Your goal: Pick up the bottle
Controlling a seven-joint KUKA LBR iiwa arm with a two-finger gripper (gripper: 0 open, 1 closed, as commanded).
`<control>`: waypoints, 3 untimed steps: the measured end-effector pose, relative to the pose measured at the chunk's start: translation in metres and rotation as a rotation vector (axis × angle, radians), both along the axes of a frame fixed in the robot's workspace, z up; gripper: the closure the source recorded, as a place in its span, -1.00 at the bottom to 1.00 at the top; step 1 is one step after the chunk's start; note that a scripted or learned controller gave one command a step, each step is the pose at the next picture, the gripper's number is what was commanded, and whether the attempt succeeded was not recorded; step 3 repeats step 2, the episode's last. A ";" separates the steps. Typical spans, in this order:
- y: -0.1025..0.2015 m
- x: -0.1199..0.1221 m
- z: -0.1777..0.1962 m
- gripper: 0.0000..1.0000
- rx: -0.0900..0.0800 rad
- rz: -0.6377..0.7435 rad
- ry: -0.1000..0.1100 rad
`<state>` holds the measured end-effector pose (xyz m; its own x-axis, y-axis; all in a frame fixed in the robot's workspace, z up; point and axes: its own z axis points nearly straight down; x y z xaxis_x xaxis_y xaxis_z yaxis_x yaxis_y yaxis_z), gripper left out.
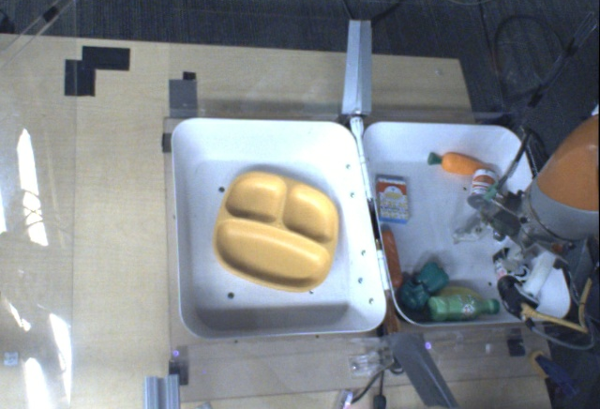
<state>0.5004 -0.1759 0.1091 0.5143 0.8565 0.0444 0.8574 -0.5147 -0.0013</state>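
The light, slippery green plastic bottle (462, 305), lower right, is best gripped mid-body; the two-finger gripper's (476, 215) closure cannot be told.

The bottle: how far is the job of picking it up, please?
Nothing looks done yet. The green bottle lies on its side at the near edge of the right bin, next to a dark green object. In hand: the claw is over the right bin, up and to the right of the bottle, not touching it. Left: move over the bottle, go down, grasp and lift it.
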 end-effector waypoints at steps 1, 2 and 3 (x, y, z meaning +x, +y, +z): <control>0.058 -0.011 -0.005 -1.00 -0.037 -0.080 0.021; -0.018 0.083 0.059 -1.00 -0.040 -0.003 0.017; -0.018 0.083 0.059 -1.00 -0.040 -0.003 0.017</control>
